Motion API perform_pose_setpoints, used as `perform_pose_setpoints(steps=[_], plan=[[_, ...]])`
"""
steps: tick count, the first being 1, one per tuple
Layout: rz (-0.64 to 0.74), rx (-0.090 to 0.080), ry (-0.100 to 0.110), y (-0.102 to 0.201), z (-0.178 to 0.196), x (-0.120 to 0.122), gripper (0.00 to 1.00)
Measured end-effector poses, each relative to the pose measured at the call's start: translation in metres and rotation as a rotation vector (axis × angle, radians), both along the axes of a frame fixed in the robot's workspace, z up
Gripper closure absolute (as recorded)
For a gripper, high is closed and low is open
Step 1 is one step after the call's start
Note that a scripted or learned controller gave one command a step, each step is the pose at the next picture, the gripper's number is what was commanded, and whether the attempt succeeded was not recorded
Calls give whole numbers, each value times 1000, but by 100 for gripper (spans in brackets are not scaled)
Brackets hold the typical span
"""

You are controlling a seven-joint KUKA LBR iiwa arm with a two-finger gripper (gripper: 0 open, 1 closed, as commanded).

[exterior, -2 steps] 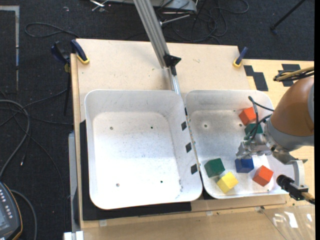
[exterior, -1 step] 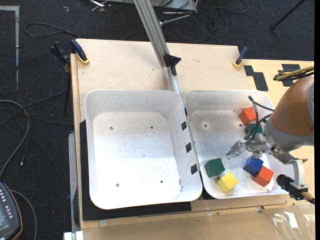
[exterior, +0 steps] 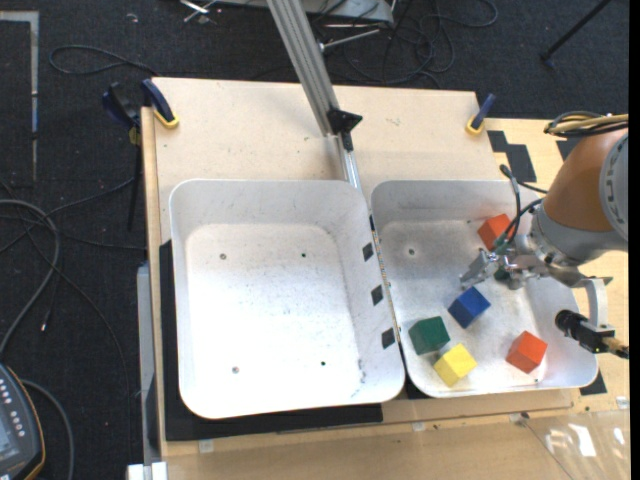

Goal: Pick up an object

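A light wooden bench (exterior: 260, 138) seen from above at a slant carries two shallow white plastic bins side by side. The left bin (exterior: 200, 208) has a speckled floor. The right bin (exterior: 420, 203) holds five small cubes: a blue cube (exterior: 468, 307) near the middle, a green cube (exterior: 429, 334) to its lower left, a yellow cube (exterior: 454, 364) just below the green one, a red-orange cube (exterior: 526, 352) toward the near right corner, and an orange cube (exterior: 493, 231) toward the far right. A grey robot arm with an orange band (exterior: 585, 198) reaches in from the right. Its metal two-finger gripper (exterior: 485, 268) sits low in the right bin, between the orange cube and the blue cube, just above the blue one. Whether the gripper is apart or together cannot be told, and no cube is seen between its tips.
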State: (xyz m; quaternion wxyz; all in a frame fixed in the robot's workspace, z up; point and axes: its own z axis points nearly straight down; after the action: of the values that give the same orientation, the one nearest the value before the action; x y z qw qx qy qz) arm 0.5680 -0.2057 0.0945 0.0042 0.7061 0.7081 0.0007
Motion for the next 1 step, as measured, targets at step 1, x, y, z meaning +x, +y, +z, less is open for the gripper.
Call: perform_pose_setpoints(steps=[1], plan=[[1, 3, 3, -8, 1, 49, 0]])
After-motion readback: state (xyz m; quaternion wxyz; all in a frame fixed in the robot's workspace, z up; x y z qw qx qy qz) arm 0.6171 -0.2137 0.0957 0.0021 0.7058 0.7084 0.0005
